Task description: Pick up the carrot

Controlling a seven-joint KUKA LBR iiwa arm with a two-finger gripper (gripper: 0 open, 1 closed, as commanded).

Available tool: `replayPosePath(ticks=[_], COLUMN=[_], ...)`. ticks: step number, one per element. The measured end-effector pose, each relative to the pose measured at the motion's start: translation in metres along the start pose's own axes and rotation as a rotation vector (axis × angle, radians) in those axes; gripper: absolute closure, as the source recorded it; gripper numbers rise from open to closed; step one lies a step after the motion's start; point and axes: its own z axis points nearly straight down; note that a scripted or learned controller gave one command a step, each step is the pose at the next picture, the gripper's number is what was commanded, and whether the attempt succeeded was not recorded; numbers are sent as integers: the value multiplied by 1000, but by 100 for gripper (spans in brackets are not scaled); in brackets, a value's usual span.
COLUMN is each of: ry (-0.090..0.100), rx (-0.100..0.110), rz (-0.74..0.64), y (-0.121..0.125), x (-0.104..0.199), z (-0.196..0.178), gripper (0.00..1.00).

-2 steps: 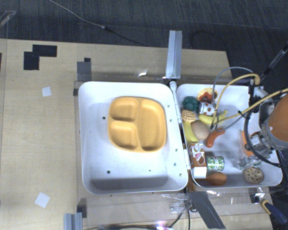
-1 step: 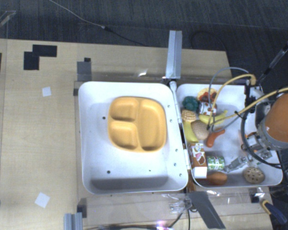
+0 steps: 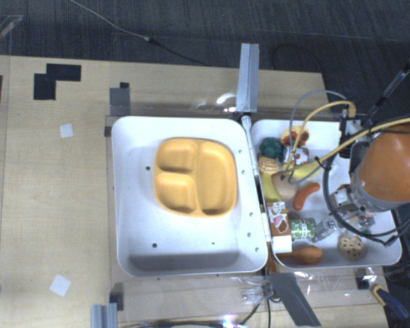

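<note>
The carrot lay in the right bin, slanted among crowded toy food, a banana just above it and a green can below. The arm's gripper hung just right of it, low in the bin; jaw state could not be told. The yellow tray sat in the left bin, well apart.

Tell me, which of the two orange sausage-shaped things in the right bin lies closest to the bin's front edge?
The darker orange piece lying flat along the right bin's front wall. The other orange piece sits tilted nearer the bin's middle, below the banana.
</note>
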Motion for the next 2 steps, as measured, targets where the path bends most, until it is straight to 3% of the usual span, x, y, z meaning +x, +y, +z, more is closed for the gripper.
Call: replayPosePath(ticks=[1, 2], ry=[10, -26], rx=[0, 13], rz=[69, 135], y=[2, 3], x=[-4, 48], z=[0, 4], gripper=[0, 0])
